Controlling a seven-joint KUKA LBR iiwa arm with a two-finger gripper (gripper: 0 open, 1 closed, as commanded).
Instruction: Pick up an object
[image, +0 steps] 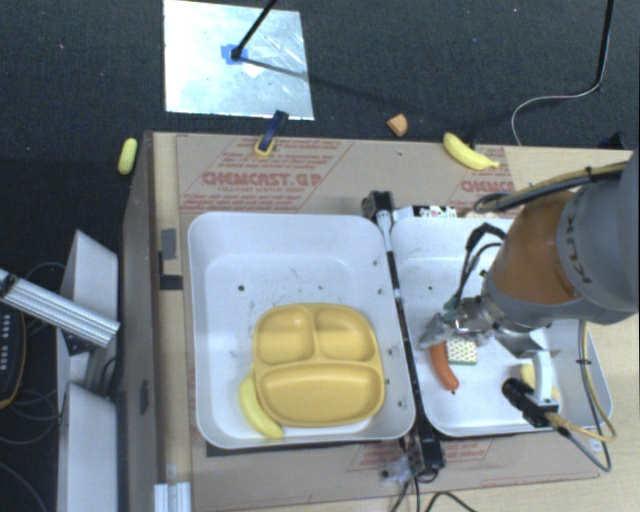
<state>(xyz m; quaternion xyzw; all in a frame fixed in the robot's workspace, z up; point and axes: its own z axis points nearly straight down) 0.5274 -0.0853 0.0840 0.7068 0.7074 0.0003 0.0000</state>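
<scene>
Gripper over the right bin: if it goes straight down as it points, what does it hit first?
Likely the small white-and-green block under the gripper, the orange carrot-shaped toy just beside; depth is unclear.

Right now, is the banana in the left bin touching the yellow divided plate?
Touching. The camera view shows the banana tucked against the yellow divided plate at its lower left rim, no gap between.

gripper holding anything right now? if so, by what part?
Cannot be told. The gripper is low in the right bin, right over a small white-green item and beside an orange carrot-like piece; the arm hides any hold.
</scene>
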